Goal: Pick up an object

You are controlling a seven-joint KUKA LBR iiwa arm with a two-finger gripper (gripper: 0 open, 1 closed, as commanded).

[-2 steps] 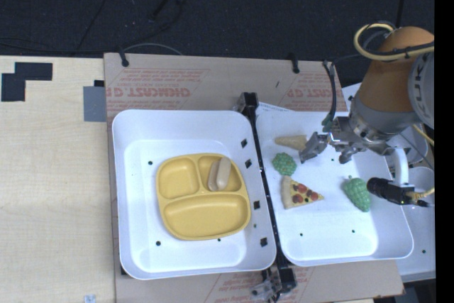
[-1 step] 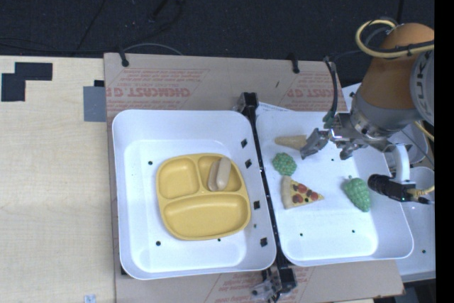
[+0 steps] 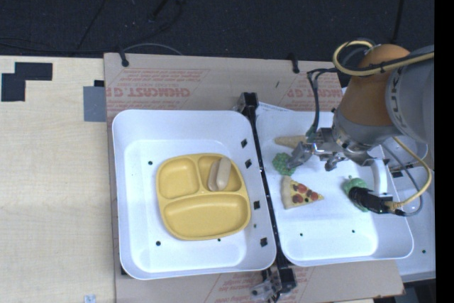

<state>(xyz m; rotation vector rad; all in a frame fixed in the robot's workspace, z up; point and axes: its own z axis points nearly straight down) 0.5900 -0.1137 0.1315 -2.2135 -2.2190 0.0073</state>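
In the right bin (image 3: 333, 245) lie a pizza slice (image 3: 300, 193), a green broccoli piece (image 3: 284, 164), a pale tan wedge (image 3: 287, 141) and a dark green vegetable (image 3: 360, 195). My gripper (image 3: 317, 156) hangs low over the bin's upper middle, just right of the broccoli and above the pizza slice. Its two fingers stand apart, open, with nothing between them. The grey arm with its orange band (image 3: 369, 92) covers the bin's far right corner.
The left bin (image 3: 135, 238) holds a yellow divided tray (image 3: 202, 213) with a beige sausage-like piece (image 3: 219, 174) in its upper right compartment. A black divider (image 3: 257, 181) separates the bins. Cables (image 3: 408, 184) loop beside the gripper at the right.
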